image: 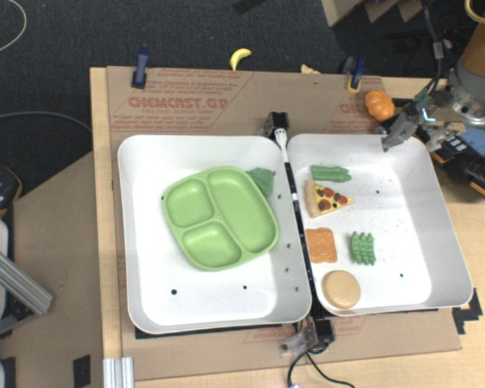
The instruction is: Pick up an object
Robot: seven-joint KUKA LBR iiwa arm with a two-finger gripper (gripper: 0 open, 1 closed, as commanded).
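Jaws [400,132] hovering over the far right corner of the right bin [436,217], nothing between them.

Parted a little, by the look of it, and holding nothing. Down in the right bin, well apart from the jaws: green bean piece [330,172] up top, pizza slice [328,198] just below it, then orange square [321,245] beside a ridged green piece [362,248], and a round tan biscuit [341,288] at the near edge. Over in the left bin [145,241]: green divided plate [219,217] lying flat, a green leafy scrap [263,179] touching its far right rim. Outside the bins, on the surface [178,99]: small orange fruit [379,104] near the jaws, yellow banana [240,56] at the far edge.
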